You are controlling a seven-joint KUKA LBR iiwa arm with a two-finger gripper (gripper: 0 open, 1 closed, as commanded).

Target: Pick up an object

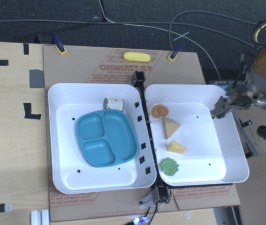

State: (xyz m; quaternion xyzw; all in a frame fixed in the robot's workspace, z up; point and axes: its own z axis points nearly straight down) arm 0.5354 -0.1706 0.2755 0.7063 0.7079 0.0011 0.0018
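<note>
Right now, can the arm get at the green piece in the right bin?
Probably yes. The green piece lies apart from the yellow wedge, open from above, and the end effector sits over that bin's right rim with bare floor between.

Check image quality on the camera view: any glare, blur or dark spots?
Camera view: even, soft lighting; the two shallow white bins read bright, nearly washed out on their floors, with faint shadows under the blue divided plastic tray. The tool at the right bin's rim is dark and slightly blurred. Small foods stay sharp enough to tell apart.

A yellow banana-shaped toy (136,56) lies on the cardboard sheet (95,64) behind the bins, between two clamps (58,44).
</note>
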